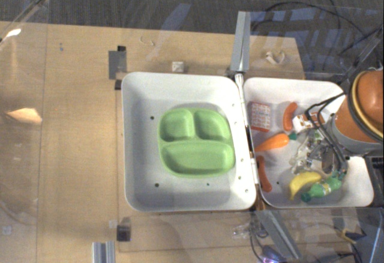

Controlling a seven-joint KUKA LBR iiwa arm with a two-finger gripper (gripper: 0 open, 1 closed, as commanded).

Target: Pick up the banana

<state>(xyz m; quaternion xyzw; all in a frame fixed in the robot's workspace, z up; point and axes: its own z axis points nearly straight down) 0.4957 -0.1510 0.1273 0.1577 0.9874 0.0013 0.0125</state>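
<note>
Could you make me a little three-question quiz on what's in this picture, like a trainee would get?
1. True or false: the banana lies in the left bin.
2. What sits in the left bin? A) a green divided plate B) a carrot C) a red box
3. Fill in: just left of the gripper, in the right bin, lies an orange ____.

Key:
1. False; it lies in the right bin, near its front edge.
2. A, the green divided plate.
3. Carrot.
</note>
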